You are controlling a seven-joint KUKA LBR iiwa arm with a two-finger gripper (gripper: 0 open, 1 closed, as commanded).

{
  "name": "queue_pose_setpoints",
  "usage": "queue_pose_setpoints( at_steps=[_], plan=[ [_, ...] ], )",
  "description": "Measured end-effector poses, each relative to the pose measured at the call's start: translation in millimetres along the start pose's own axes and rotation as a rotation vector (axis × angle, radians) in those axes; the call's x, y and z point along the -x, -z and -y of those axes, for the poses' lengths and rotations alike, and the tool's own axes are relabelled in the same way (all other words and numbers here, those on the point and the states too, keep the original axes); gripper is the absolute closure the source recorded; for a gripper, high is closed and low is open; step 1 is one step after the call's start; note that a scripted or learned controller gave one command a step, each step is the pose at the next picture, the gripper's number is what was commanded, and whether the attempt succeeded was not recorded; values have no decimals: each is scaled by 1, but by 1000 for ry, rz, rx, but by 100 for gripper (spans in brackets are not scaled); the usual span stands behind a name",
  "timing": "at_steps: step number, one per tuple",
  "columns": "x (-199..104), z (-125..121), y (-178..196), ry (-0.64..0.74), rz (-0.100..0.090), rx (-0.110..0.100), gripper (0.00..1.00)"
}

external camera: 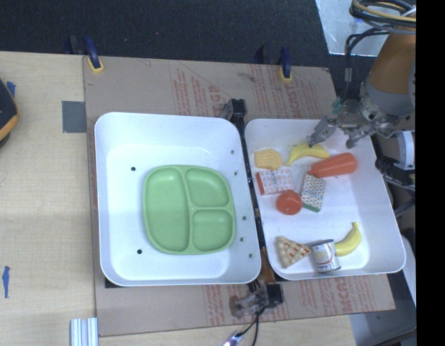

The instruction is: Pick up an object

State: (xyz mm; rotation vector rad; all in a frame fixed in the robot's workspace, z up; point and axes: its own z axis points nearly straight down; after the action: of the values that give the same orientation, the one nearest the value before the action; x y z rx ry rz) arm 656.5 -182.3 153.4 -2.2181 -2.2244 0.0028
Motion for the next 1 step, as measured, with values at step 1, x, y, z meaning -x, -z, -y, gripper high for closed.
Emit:
queue_pose_setpoints(
  at_steps=[1],
  plan=[
    [-23,27,-62,1,0,-3,0]
  ],
)
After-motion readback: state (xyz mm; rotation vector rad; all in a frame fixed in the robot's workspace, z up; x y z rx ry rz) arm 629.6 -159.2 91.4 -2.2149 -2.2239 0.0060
